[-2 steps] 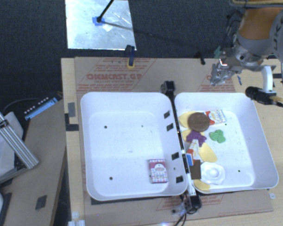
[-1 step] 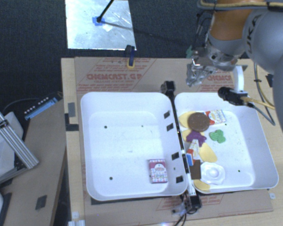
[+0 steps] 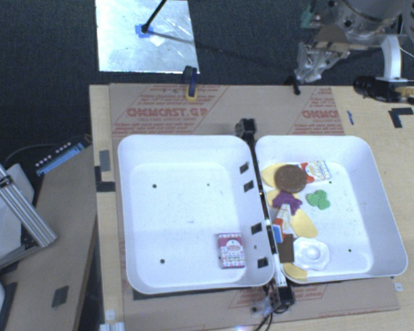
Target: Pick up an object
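Brown and flat, a round cookie-like disc (image 3: 290, 178) lies in the right bin (image 3: 370, 189), at the top of a cluster of small toy food pieces crowded against that bin's left wall. Touching it on the left is a yellow chip-shaped piece (image 3: 270, 174); to its right lies a small printed packet (image 3: 317, 170) with red and white markings. Just below the disc sits a purple piece (image 3: 286, 201), and beside that a green leafy shape (image 3: 319, 199). Further down are another yellow oval slice (image 3: 304, 224), a dark brown rectangular bar (image 3: 285, 248), and a glossy white fried-egg shape (image 3: 311, 253).

The left bin (image 3: 181, 196), smooth white plastic with rounded corners, holds one small flat red-patterned card packet (image 3: 231, 250) near its lower right corner.

Both bins rest side by side on a cardboard sheet (image 3: 164, 108) with red printing, laid on the pale counter (image 3: 66, 220). A shiny foil-like square (image 3: 145, 34) lies on dark carpet behind it.

The pincer (image 3: 310, 64) hangs well above and behind the right bin, at the top right, far from every object. Its grey metal fingers point downward with nothing between them; whether they are spread or closed cannot be told.
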Controlling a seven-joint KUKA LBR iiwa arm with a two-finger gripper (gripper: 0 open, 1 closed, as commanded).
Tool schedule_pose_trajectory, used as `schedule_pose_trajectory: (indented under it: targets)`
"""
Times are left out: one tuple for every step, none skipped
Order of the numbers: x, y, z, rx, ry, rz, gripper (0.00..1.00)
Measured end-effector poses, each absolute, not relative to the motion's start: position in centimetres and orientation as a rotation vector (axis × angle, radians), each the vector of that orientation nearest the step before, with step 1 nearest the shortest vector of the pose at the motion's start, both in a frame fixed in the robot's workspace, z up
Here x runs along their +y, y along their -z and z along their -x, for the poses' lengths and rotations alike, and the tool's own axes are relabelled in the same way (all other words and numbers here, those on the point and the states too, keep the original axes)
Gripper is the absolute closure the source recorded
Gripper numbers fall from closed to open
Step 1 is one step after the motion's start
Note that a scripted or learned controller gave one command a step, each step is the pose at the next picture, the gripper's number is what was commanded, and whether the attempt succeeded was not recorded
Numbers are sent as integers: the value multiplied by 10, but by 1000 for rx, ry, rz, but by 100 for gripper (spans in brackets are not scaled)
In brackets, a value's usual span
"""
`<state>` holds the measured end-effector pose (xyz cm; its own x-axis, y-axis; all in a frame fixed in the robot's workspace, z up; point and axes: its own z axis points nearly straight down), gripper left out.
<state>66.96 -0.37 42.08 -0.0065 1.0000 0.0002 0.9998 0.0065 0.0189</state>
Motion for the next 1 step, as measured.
schedule_pose_trajectory:
  targets:
    - [58, -391, -664, 2229, -3, -2212, 100]
